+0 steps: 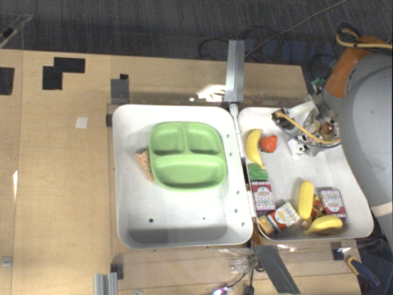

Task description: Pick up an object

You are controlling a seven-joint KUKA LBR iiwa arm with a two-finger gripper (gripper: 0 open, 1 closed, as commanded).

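Note:
My gripper hangs over the far part of the right bin, with the orange-banded wrist behind it at the upper right. A red tomato and a banana lie just to its left, apart from it. Toward the near edge of that bin lie a green packet, a small carton, a corn cob, a printed box, a can and a second yellow fruit. I see nothing held by the gripper.
The left bin holds a green divided plate with a brown cracker-like piece at its left edge. A metal divider post stands between the bins at the back. The grey arm body covers the right side.

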